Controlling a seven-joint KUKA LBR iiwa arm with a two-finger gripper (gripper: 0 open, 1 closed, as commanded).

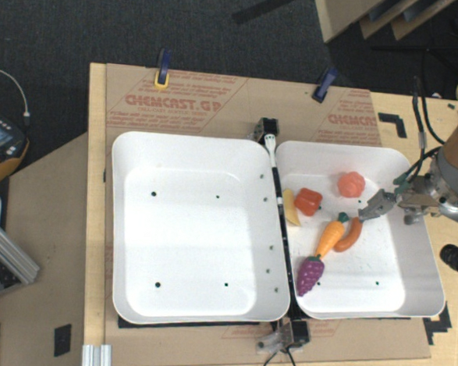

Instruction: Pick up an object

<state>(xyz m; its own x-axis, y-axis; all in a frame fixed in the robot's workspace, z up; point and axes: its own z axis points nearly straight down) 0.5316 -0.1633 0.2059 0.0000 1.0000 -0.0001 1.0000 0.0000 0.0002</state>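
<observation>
Meanwhile, the pincer [377,206] hung over the right bin [408,304], and whether it was released or clenched could not be told.

Nothing showed within its grip, so the pick looked not yet made. Taking the carrot [331,237] as landmark: a reddish-orange sausage-shaped toy [350,234] lay touching it on the side nearer the arm, purple grapes [309,274] sat just below it, a red pepper [308,201] and a pale yellow piece [291,208] lay up and toward the bin divider, and a pink round toy [352,184] sat above it, near the pincer. Crowding seemed the risk: carrot and sausage toy touched, so a descent there might nudge both aside or catch neither, and the rounded toys might roll away.
</observation>
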